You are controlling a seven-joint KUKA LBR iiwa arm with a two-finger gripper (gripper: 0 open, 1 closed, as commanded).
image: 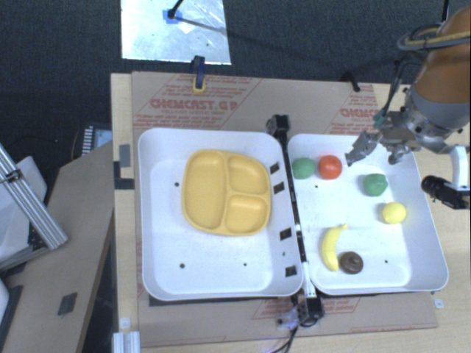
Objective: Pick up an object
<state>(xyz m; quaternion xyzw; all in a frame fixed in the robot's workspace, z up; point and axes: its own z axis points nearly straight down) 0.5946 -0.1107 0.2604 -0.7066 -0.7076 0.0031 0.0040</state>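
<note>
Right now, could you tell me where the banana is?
The banana lies in the right bin, near its front left, touching the brown round piece, below the green and red balls.

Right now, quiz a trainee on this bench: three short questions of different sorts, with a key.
1. True or false: the yellow divided tray lies in the left bin.
2. Which item touches the banana? A) brown round item B) lemon C) tomato
3. How many green items are in the right bin?

Key: 1 true; 2 A; 3 two, one beside the tomato, one under the gripper.
</note>
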